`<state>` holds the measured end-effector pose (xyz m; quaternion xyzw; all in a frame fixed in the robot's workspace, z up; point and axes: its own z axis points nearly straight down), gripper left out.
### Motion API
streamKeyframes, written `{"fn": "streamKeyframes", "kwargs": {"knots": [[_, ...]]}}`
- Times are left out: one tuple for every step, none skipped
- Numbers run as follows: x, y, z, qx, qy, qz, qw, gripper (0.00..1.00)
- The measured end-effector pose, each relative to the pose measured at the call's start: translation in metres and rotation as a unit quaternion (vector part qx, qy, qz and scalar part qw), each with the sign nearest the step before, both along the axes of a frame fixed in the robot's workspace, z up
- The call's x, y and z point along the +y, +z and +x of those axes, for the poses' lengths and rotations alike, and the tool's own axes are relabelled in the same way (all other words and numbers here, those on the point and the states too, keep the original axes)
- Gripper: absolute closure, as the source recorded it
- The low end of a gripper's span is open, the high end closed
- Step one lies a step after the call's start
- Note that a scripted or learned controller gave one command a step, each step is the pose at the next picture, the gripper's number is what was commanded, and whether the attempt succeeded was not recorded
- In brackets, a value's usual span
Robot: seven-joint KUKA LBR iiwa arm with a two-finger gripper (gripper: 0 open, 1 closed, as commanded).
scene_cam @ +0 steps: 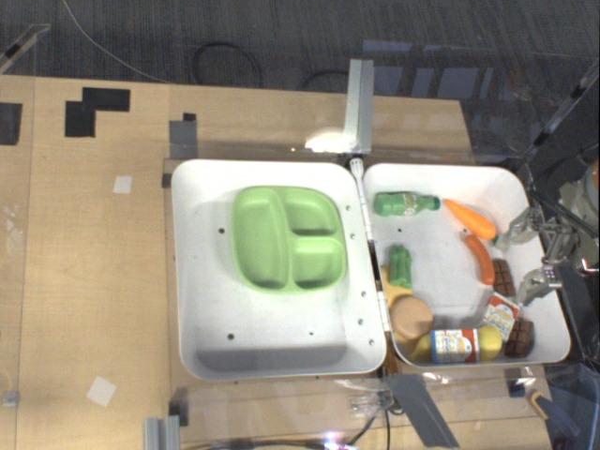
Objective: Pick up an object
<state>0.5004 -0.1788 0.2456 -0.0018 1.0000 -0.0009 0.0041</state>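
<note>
The hot dog (482, 258) is lying just inside the right bin's (427, 174) right wall, beside the carrot (471, 218) and chocolate bar (503, 277); the gripper (531, 254) is hovering open and holding nothing over that wall; descending there risks striking the rim or nudging neighbours.

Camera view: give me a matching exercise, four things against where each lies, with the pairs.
Things:
1. green tray
2. green bottle
3. carrot
4. yellow bottle

Places:
A. right bin, along the near wall
B. left bin, middle
C. right bin, far left corner
D. right bin, far side, right of the green bottle

Pairs: 1-B, 2-C, 3-D, 4-A
</note>
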Motion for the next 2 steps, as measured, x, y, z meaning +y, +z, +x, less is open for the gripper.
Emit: {"fn": "streamKeyframes", "kwargs": {"knots": [[-0.011,-0.127,0.037,0.005,0.027,0.0021,0.9996,0.0],[0.028,-0.156,0.079,-0.003,0.047,-0.0003,0.9989,0.0]]}}
